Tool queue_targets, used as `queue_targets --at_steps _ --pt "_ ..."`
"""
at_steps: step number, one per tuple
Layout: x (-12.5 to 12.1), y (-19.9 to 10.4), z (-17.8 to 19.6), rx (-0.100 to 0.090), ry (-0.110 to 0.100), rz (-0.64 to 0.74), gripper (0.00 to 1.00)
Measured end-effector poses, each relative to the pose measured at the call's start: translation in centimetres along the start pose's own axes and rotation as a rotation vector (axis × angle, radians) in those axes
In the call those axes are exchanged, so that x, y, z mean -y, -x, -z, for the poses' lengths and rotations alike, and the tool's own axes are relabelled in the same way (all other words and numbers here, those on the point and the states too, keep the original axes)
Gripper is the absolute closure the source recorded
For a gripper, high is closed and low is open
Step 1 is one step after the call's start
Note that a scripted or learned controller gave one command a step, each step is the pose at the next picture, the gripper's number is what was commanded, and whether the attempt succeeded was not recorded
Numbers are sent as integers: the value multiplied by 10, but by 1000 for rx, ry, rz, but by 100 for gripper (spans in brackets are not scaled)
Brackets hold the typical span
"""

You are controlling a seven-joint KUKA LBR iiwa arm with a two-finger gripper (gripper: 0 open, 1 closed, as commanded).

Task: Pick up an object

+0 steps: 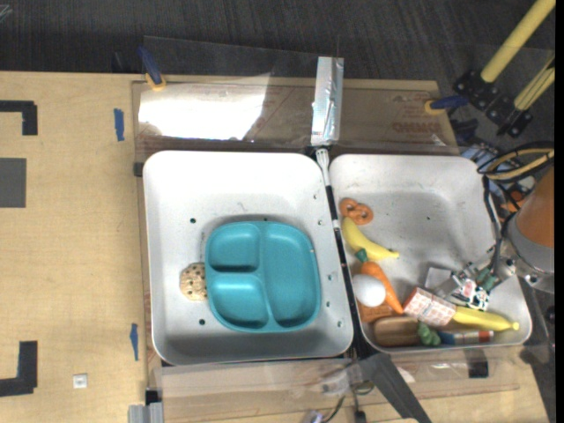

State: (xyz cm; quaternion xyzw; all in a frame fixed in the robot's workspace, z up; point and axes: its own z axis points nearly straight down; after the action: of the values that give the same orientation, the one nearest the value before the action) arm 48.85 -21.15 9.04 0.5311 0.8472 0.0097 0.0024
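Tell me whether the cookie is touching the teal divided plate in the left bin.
Touching. In the camera view, the cookie lies against the left edge of the teal plate, with no white bin floor visible between them; the plate's rim seems to overlap the cookie's right side.

Arm (538, 227) cut off, perhaps mostly

The desk (70, 236) is light brown wood. It has black corner marks (22, 117) on its left side, a grey square (12, 183) and small bits of blue tape (119, 123). Behind it the floor (264, 11) is dark grey carpet with thin lines. A clear plastic sheet (207, 104) stands at the back of the desk and shines with bright white light. A strip of silver tape (327, 102) runs down its right end. Yellow poles (524, 29) lean in the top right corner.
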Motion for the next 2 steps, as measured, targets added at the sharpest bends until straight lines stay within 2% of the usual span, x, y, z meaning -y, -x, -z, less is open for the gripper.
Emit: queue_targets --at_steps 1,2 --pt "-34 5 88 13 -10 62 0" --pt "-25 -42 29 6 -19 -124 0"
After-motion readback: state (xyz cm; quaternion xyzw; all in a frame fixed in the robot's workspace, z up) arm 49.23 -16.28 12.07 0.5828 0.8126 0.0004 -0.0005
